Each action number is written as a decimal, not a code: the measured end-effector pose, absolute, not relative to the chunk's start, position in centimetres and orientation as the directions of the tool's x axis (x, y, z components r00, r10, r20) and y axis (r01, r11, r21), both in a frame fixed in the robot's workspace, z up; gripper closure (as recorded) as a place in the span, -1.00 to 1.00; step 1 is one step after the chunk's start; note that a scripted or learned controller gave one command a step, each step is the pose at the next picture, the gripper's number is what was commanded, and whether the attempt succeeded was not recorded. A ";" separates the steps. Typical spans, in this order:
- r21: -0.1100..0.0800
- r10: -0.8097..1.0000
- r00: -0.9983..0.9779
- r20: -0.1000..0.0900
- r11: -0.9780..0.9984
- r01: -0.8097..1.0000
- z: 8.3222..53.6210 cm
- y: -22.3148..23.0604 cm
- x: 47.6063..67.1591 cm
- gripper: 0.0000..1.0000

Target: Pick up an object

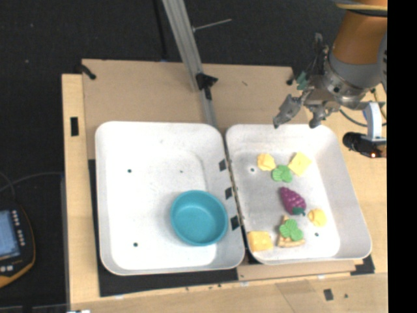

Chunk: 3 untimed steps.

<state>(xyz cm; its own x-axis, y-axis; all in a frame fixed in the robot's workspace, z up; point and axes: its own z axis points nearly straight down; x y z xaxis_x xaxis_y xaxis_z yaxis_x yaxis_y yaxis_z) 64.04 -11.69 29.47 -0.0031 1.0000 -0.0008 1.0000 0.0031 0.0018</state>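
The pincer (298, 117) is seen above the far rim of the right bin (348, 194), its two fingers spread apart with nothing between them. The arm (357, 38), orange-banded above the wrist, enters from the right.

In the right bin the objects are grouped near the middle: a yellow piece (266, 162) and a yellow block (300, 164) at the far side, a green leafy piece (282, 173) between and touching them, purple grapes (292, 200) just below, a small yellow piece (316, 217) to the right, a green-topped piece (290, 232) and a yellow block (260, 241) near the front rim. All lie well apart from the pincer.

In the left bin (130, 149) a blue bowl (198, 217) is noted, upright, near the front right. Both bins rest side by side on the surface (143, 90).
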 end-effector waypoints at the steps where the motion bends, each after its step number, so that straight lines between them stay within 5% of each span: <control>1: 0.002 1.000 -0.003 -0.001 0.003 1.000 29.5 -11.7 64.0 -1.00; 3: -0.002 1.000 0.001 -0.002 -0.001 1.000 17.5 -11.2 64.0 -1.00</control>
<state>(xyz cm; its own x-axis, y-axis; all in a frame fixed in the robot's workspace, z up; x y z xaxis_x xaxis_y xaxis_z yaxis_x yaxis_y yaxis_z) 63.96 -11.24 17.54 0.0014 1.0000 -0.0015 1.0000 -0.0014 -0.0025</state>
